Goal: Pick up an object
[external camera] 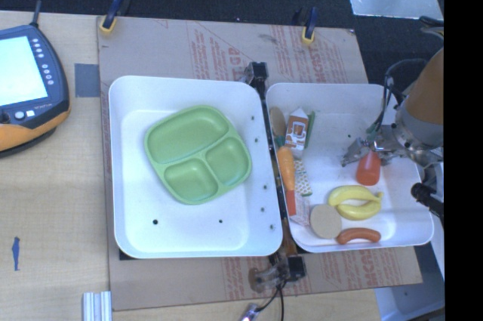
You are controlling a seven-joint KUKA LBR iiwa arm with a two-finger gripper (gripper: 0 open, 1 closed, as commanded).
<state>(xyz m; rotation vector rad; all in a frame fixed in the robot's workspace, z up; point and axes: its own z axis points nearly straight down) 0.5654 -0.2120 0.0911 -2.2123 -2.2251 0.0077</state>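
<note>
The right bin (332, 104) holds several toy foods. A small red bottle (367, 170) lies near its right side, with my gripper (370, 149) right above it and touching or nearly touching its top. A yellow banana (355, 202) lies just below the bottle. Near the bin's front edge a brown sausage (358, 236) rests beside a tan round slice (325, 221). An orange carrot (286, 170) runs along the left wall, and a small brown and white carton (298, 130) is behind it.
In the left bin (128, 221) sits a green divided plate (198, 152). A handheld control pendant (26, 89) rests on the bench at far left. Clamps (309, 25) pin the cardboard sheet at the back. The arm's orange band (430, 89) rises at the right edge.
</note>
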